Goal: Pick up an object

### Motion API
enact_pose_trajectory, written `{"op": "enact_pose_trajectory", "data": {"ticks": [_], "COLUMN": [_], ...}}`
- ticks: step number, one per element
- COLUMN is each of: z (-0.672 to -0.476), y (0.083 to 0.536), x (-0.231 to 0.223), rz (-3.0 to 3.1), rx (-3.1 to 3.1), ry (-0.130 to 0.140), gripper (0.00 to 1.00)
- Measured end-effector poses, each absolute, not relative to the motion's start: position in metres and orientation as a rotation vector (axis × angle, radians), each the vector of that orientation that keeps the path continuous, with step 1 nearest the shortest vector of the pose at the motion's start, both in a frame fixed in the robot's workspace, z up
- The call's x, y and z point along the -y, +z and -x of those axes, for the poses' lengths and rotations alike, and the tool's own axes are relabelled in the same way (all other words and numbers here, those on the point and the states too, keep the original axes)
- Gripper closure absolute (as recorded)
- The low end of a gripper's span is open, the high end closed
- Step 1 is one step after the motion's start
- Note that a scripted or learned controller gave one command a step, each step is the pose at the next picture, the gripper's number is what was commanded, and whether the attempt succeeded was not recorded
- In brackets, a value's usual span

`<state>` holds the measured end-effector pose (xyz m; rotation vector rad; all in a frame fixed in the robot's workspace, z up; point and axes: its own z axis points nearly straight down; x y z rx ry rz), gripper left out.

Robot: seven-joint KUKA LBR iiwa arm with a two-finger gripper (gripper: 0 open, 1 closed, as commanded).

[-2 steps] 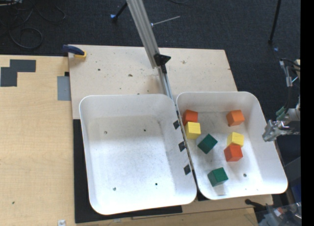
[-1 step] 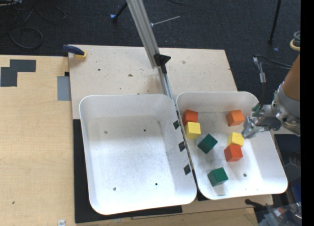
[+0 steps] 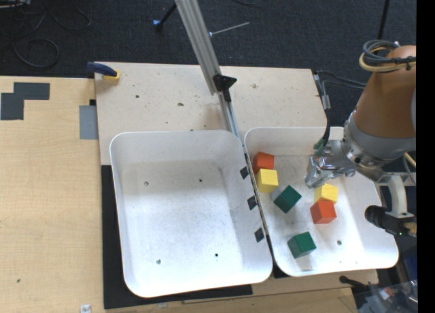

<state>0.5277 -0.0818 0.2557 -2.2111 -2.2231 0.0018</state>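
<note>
Grey arm (image 3: pixel 380 118) low over right bin (image 3: pixel 367 254).

You see a bulky arm (image 3: pixel 380 118) with a broad orange band over a grey wrist section, and a looped pale cable on top. At its tip sits a small, shiny metallic two-finger gripper (image 3: pixel 318 172), with a black fitting lower right.

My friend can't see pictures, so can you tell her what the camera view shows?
A grey and orange robot arm reaches from the right, its gripper low over the right bin, which holds six blocks: two orange, two yellow, two green. The gripper is beside a yellow block. The left bin sits alongside on a wooden bench.
</note>
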Motion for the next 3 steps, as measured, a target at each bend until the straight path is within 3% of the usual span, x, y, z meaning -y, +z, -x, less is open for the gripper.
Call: {"op": "enact_pose_trajectory", "data": {"ticks": [3], "z": [-0.553], "y": [0.251], "x": [-0.058], "rz": [2.214], "rx": [2.224], "ry": [0.002], "gripper": [1.00]}}
